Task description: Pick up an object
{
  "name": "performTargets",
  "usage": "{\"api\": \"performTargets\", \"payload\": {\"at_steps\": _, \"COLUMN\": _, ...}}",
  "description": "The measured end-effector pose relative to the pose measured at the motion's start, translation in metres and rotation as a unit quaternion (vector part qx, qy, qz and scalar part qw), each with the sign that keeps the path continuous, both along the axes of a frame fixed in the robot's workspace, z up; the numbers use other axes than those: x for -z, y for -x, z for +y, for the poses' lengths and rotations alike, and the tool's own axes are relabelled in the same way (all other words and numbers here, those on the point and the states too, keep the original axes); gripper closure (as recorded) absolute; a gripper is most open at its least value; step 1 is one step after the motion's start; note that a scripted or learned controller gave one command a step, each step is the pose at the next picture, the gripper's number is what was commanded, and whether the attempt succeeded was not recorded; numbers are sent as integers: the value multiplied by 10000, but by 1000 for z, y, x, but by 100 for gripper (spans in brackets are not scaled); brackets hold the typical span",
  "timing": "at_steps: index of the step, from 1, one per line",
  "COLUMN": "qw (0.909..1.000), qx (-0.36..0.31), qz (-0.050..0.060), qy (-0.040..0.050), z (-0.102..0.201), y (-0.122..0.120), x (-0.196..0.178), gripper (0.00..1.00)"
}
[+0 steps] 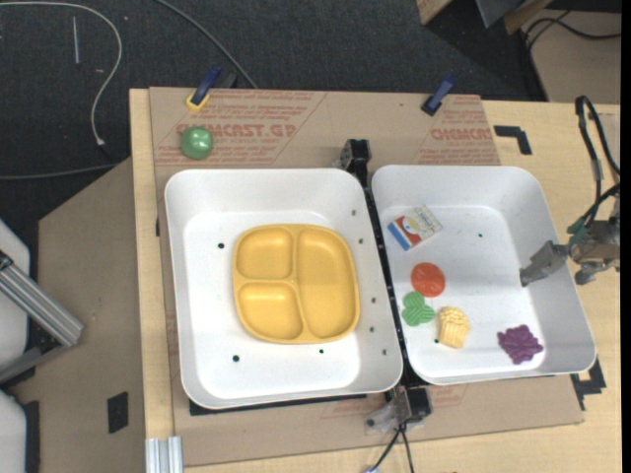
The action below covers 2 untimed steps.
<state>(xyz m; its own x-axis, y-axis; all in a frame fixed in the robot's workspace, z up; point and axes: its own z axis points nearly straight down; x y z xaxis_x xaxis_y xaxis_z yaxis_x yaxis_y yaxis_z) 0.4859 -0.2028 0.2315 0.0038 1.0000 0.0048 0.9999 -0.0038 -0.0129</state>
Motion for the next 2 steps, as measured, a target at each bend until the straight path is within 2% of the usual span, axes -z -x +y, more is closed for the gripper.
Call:
{"api": "performTargets", "payload": {"at_steps": 1, "qw": 10000, "qx": -20, "qz": -58, "qy": 18, "z": 0, "y": -3, "x": -6, "gripper": 0}}
{"api": "performTargets", "payload": {"at_steps": 2, "qw": 10000, "qx": -18, "qz": -29, "qy": 2, "z": 4, "y": 2, "x": 56, "gripper": 0}}
